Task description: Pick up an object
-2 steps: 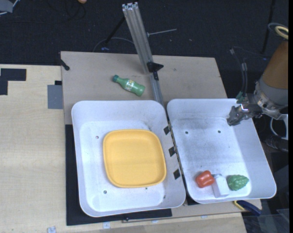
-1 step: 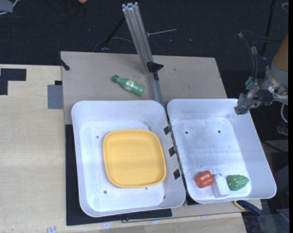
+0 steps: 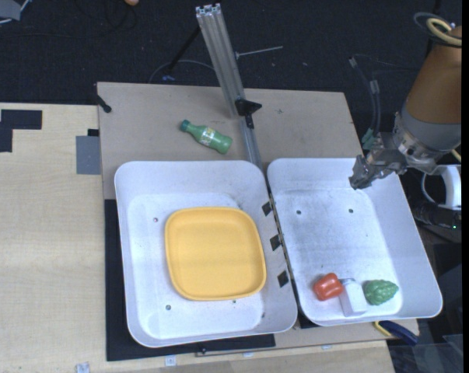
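A yellow plate (image 3: 215, 252) lies in the left bin (image 3: 137, 185). At the near end of the right bin (image 3: 327, 185) lie a red pepper-like toy (image 3: 327, 287), a small white block (image 3: 351, 298) and a green leafy toy (image 3: 380, 291). My gripper (image 3: 360, 179) hangs over the far right corner of the right bin, well away from those three toys. Nothing shows between its fingers, and their spread is too dark to read.
A green bottle (image 3: 207, 136) lies on the bench behind the left bin. A slanted metal rail (image 3: 228, 61) rises from the bench between the bins. Black clips (image 3: 273, 242) line the seam where the bins meet.
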Robot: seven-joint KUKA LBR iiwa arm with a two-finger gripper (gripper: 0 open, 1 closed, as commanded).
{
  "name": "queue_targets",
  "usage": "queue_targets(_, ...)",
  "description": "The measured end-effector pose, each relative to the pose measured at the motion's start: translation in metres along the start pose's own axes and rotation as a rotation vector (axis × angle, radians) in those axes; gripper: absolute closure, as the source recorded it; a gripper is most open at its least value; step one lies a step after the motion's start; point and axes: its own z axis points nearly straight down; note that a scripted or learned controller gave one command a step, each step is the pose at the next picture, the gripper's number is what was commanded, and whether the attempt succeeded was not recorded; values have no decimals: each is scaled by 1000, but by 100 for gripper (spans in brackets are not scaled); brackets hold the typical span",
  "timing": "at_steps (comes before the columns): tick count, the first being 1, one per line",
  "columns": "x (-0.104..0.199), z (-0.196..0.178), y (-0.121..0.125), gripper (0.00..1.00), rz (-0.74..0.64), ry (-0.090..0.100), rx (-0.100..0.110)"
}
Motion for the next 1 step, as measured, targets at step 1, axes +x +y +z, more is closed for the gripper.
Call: queue_targets(1, 42, 2, 1, 100, 1, 0, -1)
